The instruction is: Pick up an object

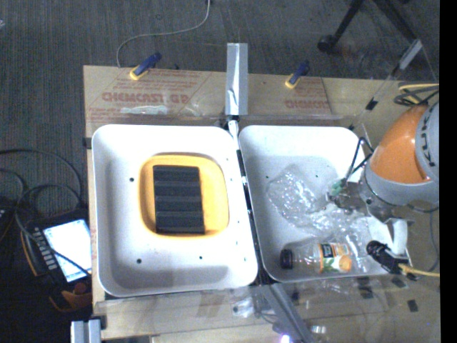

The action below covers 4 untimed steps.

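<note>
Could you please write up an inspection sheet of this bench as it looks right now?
Surface: a bench with printed brown board at the back bears a left white bin and a right white bin, side by side.
Job's things: a yellow tray with a black ribbed insert lies in the left bin; a clear bottle lies on its side in the right bin, beside crumpled clear plastic.
Clutter: two yellow-and-blue clamps on the board's back edge.
Grippers: the gripper is low in the right bin by the plastic; grasp unclear.
Cables: a thin wire on the floor.
Surroundings: dark carpet, a chair base, a lit screen.
</note>
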Available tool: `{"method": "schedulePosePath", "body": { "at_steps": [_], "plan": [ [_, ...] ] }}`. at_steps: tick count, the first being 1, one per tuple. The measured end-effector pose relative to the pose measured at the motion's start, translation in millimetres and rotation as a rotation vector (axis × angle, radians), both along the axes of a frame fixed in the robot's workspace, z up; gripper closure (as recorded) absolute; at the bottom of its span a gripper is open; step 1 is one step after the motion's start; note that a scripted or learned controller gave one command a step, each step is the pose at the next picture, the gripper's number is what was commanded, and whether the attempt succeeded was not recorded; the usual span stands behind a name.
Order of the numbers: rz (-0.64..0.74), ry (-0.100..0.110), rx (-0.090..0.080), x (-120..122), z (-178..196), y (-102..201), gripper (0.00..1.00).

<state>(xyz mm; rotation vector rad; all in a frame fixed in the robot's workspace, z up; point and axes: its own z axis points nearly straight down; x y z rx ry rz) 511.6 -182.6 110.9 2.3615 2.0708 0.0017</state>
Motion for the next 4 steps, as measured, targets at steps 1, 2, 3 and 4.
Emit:
{"method": "schedulePosePath", "body": {
  "at_steps": [1, 2, 3, 4],
  "plan": [
    [0.179, -0.014, -0.008, 32.5, -16.5, 4.7, 0.00],
    [0.181, -0.019, -0.008, 34.5, -5.8, 5.9, 1.00],
    [0.233, 0.002, -0.001, 41.3, 89.3, 76.1, 1.00],
    [0.138, 0.002, -0.004, 80.1, 167.1, 75.4, 1.00]
  ]
}}
